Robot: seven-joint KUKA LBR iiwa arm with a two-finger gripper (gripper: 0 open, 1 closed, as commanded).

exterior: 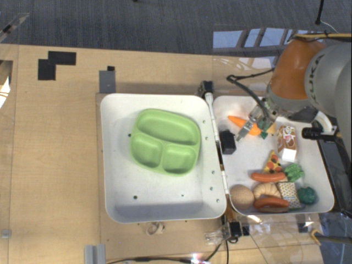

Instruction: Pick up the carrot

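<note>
one fixed camera above the bench (55,175) looks down at a slant over both white bins (126,199).

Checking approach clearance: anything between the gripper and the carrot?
Nothing. The camera view shows the gripper right at the thick end of the carrot, with no object between them. Whether they touch is unclear.

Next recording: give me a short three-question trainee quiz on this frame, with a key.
1. Which bin holds the carrot? A) the view's left bin B) the view's right bin
2. True or false: the green plate lies in the other bin, apart from the carrot.
3. Fill in: the toy food nearest the claw is the ____.
Key: 1 B; 2 true; 3 carrot.
</note>
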